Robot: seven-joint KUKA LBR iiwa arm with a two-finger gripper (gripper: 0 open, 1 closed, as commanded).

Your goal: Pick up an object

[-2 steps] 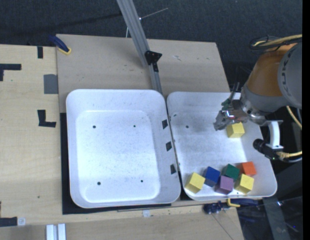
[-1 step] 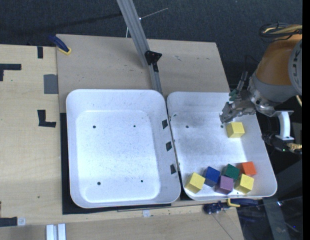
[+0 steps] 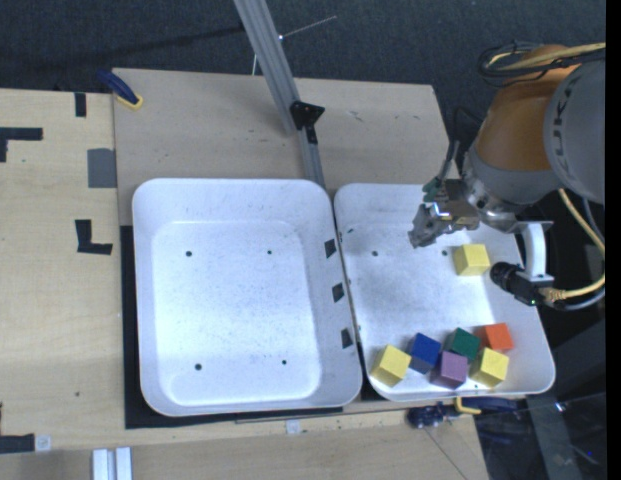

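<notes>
Surface (image 3: 220, 138) carries two white bins; the right bin (image 3: 390, 218) holds the tool (image 3: 426, 230), its state impossible to tell, near a lone yellow cube (image 3: 471, 259). Six coloured cubes (image 3: 445, 356) cluster along the front wall. No legible writing.

Two bins sit side by side on the worktop (image 3: 390, 128). In the right bin (image 3: 390, 298), a cluster of blocks (image 3: 445, 356) lies along the near edge, and a single block (image 3: 471, 259) lies apart toward the right wall. The claw (image 3: 430, 223) hangs just left of that block, behind the cluster.
</notes>
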